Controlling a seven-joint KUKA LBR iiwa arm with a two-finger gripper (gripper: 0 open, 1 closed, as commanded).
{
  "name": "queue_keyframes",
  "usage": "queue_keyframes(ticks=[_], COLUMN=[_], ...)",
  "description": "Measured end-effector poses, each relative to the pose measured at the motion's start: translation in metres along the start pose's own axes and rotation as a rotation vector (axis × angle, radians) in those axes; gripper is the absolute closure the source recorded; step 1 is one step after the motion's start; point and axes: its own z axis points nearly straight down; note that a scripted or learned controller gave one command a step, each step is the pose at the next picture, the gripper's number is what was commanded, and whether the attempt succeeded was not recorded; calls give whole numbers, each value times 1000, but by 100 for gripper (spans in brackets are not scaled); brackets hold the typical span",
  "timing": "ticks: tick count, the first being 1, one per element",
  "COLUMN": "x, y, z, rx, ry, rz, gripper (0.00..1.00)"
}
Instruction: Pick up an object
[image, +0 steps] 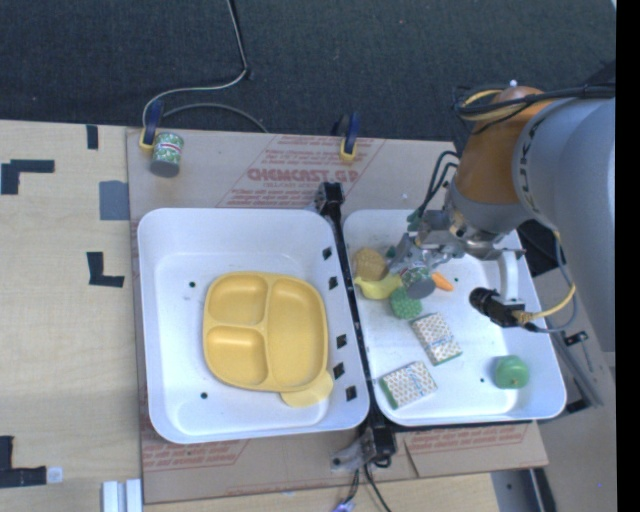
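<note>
My gripper (414, 268) is low over the upper left part of the right bin (540, 400). It hangs among a cluster of small items: a tan round piece (368, 263), a yellow banana-shaped piece (377, 289), a green lump (406, 304) and an orange carrot-like piece (443, 284). The gripper's body hides what lies directly beneath it. Further toward the front lie two patterned packets (436, 337) (408, 383) and a green apple (511, 372).
The left bin (170, 400) holds a yellow divided plate (265, 330) with a yellow flat piece (305, 393) at its front corner. A black divider (345, 290) runs between the bins. A small can (166, 152) and cables sit behind them.
</note>
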Motion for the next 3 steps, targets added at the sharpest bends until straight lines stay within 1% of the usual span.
queue_keyframes(ticks=[1,2,3], x=[45,88,145], y=[-32,-65,-21], z=[-35,-39,-74], rx=[1,1,-1], ry=[1,0,1], rz=[-1,-1,-1], gripper=[100,100,100])
